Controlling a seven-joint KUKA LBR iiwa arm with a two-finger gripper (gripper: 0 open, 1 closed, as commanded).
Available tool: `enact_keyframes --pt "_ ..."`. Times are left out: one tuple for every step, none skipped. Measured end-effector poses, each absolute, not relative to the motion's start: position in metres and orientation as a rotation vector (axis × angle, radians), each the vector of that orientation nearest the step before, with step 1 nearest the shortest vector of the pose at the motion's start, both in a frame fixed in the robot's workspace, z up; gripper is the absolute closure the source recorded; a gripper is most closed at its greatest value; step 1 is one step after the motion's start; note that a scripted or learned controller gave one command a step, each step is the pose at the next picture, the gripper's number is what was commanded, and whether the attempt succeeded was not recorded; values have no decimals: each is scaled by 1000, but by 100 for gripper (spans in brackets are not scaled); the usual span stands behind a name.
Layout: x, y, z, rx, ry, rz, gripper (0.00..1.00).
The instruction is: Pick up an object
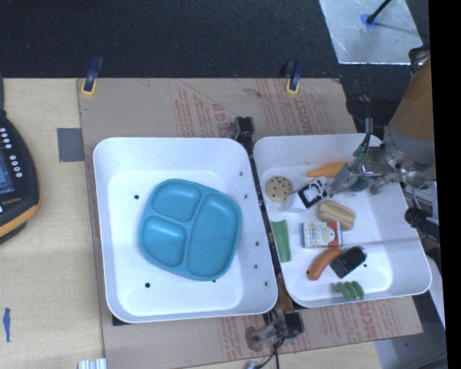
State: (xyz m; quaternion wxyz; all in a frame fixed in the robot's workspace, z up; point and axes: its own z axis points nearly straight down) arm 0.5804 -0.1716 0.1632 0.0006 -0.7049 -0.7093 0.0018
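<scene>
- A grey arm with an orange band reaches in from the right over the right bin, one of two shallow white bins set side by side on a cardboard-covered table.
- Its tool hangs low over the upper middle of that bin, among a scatter of toy food; whether it is spread or pressed together cannot be told from this slanted overhead angle, and nothing is seen pinched in it.
- Closest to the tool lie a small orange carrot, a black-and-white piece and a tan bread roll, any of which could serve as the object to pick up.
- The bread roll, lying just below the tool, looks the likeliest candidate: probably light hollow plastic, stiff and smooth, so best pinched across its short width near the middle, where its rounded sides would be least likely to squirt free.
- The carrot is thin and tapered, and would likely roll away unless gripped across its thicker end.
- Further down the bin rest a round cookie, a green strip against the left wall, a small printed carton, an orange sausage, a black block and a green ridged piece.
- The left bin carries a blue divided plate, well apart from the tool.
- A control pendant sits at the table's far left.
</scene>
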Motion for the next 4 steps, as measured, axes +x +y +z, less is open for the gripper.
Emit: enact_keyframes --pt "634 -163 109 -2226 -2234 -12 0" --pt "653 -185 104 -2202 -2225 -28 0" --pt "661 -195 102 -2176 -2202 -24 0" --pt "658 -192 103 -2200 -2225 -32 0"
